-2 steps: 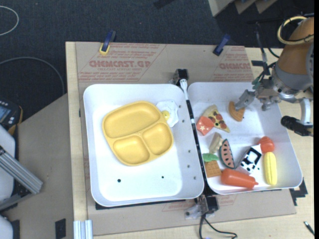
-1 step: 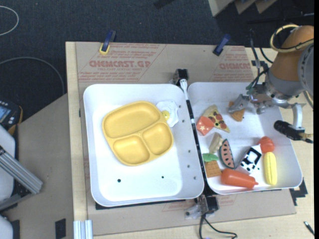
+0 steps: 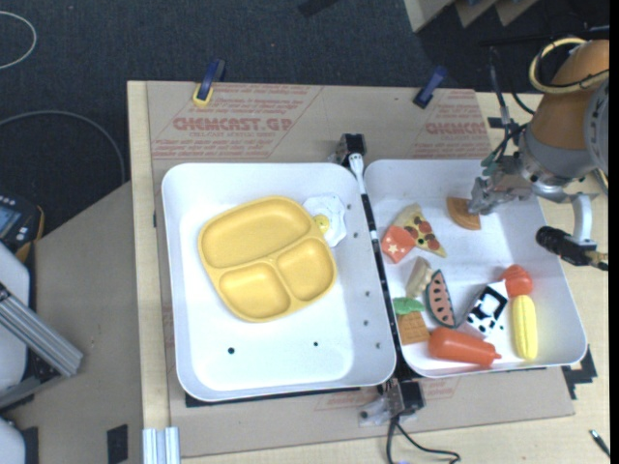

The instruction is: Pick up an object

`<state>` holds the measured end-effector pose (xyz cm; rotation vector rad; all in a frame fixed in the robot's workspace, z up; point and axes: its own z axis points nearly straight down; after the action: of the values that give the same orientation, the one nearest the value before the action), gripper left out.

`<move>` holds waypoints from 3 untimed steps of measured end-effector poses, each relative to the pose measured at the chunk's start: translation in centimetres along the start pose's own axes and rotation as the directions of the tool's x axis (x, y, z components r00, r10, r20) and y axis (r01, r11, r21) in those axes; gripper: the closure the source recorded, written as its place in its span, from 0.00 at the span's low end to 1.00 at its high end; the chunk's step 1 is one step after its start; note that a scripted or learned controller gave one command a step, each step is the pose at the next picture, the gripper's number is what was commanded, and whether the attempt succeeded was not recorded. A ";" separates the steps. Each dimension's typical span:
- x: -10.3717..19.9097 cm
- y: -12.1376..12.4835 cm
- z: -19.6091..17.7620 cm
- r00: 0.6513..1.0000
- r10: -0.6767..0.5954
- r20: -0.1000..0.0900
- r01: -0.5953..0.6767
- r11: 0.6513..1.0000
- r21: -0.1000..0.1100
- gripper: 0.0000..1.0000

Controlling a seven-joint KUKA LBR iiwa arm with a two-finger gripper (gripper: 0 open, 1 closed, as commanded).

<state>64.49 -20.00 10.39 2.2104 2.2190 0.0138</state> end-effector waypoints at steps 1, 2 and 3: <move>-0.5 0.4 -6.4 1.000 0.003 0.003 -0.003 1.000 0.004 1.00; -0.6 0.6 -11.9 1.000 0.003 0.003 -0.003 1.000 0.005 1.00; 3.2 -1.9 -11.5 1.000 0.001 -0.002 -0.001 1.000 0.016 1.00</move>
<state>62.44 -16.84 21.87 2.2205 2.2265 -0.0013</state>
